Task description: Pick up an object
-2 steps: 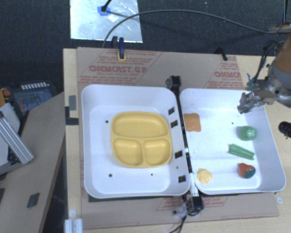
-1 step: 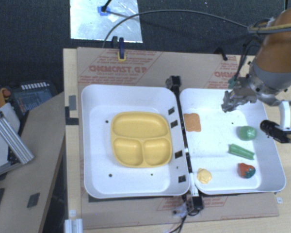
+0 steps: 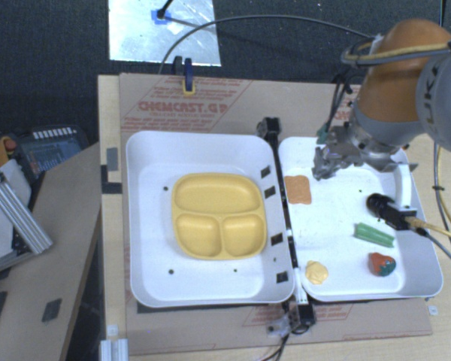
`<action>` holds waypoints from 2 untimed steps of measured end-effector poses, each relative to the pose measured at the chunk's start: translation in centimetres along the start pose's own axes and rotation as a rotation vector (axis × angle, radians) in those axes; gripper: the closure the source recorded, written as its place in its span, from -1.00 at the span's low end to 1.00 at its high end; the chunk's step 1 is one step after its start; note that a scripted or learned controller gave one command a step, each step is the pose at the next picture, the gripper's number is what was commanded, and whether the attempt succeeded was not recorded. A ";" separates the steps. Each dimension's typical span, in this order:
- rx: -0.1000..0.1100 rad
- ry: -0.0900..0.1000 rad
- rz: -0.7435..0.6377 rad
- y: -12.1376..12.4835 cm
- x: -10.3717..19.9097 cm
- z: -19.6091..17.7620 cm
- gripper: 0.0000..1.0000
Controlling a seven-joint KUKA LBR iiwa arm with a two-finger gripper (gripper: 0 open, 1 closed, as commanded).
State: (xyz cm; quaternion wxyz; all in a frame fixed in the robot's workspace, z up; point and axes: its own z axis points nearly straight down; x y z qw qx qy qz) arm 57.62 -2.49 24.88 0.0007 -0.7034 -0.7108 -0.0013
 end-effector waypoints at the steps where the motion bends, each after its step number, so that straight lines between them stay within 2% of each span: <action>1: 0.000 -0.001 0.000 -0.9 5.3 0.0 1.00; 2: 0.000 -0.001 0.001 -1.2 9.7 0.8 1.00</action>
